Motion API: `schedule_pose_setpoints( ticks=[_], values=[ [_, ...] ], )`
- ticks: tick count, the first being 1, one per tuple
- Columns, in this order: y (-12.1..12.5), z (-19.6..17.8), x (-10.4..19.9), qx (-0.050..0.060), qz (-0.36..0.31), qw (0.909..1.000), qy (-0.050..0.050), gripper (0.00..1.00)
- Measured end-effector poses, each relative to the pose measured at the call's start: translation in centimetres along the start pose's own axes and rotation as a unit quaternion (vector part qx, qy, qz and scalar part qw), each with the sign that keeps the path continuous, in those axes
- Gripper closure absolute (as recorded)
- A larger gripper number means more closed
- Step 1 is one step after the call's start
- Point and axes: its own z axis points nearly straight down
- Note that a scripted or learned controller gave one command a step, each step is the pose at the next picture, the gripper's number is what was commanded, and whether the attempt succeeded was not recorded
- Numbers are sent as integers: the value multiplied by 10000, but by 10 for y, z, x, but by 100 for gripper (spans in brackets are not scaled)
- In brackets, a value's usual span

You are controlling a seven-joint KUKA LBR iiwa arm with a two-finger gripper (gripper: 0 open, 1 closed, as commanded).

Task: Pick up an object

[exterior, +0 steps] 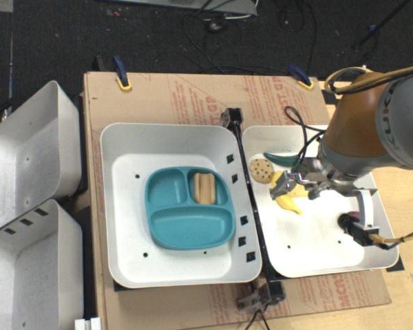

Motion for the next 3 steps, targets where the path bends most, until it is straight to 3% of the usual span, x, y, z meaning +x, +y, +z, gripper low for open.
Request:
schedule_pose_setpoints(
  ticks=[1,2,3],
  values=[
    [-5,43,-1,-15,1,10000,-1,0],
    [-4,32,-1,-30,11,10000,-4,100],
    [5,-14,-1,-55,-20,10000,-12,100]
  ],
)
